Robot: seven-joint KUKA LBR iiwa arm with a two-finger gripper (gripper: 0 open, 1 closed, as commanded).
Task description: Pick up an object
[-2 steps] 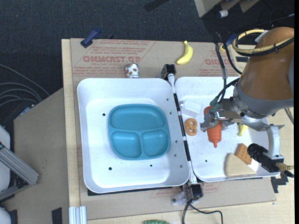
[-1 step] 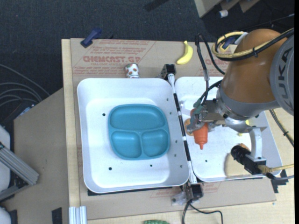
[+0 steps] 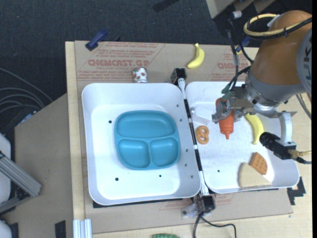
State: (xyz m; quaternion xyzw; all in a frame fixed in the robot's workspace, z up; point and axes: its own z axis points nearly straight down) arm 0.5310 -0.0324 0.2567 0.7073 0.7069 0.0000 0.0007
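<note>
Gripper (image 3: 224, 114) low over right bin (image 3: 218, 175), orange carrot (image 3: 227, 127) directly beneath. Fingers look clenched on carrot top, though the view is too poor to be sure. Carrot apparently raised; lift-out left. Banana (image 3: 256, 129), pretzel (image 3: 202, 134) lie nearby.

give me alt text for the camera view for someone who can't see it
The end effector sits over an orange carrot-like toy in the right bin, which also holds a pretzel, a banana and a waffle-like piece. The left bin holds a blue divided plate; a second banana lies on the bench behind.
</note>
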